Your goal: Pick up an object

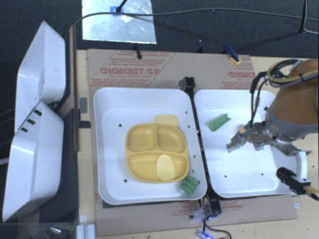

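Note:
A small green object (pixel 218 121) lies in the upper left part of the right bin (pixel 249 183). My gripper (pixel 236 143) hangs over the middle of that bin, a little below and to the right of the green object and apart from it. Nothing shows in its grasp. In the left bin (pixel 109 133) a yellow divided plate (pixel 144 138) holds a pale yellow oval piece (pixel 166 167). A pale yellow block (pixel 166 120) lies just behind the plate. A ribbed green object (pixel 189 184) rests at the plate's front right corner.
The grey arm with its orange band (pixel 294 108) covers the right bin's right side. A black divider (pixel 197 133) runs between the bins. White housings (pixel 40 118) stand left of the bench, and cables and a metal sheet (pixel 118 13) lie behind it.

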